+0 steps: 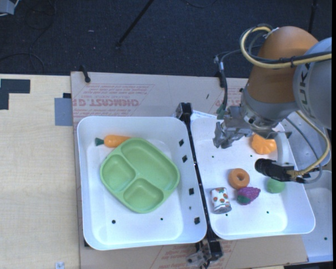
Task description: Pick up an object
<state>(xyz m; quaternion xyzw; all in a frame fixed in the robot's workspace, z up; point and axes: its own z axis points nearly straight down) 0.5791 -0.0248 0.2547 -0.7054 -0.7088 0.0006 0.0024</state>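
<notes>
On the counter's right bin, the claw, its spread impossible to tell, hangs up-left of the donut, apart.

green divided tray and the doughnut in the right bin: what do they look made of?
Green divided tray: looks like moulded plastic, matte to satin, uniform colour with soft rounded compartment walls. Doughnut: probably a plastic or rubber toy, smooth orange-brown surface with slight sheen; too small to tell which.
</notes>
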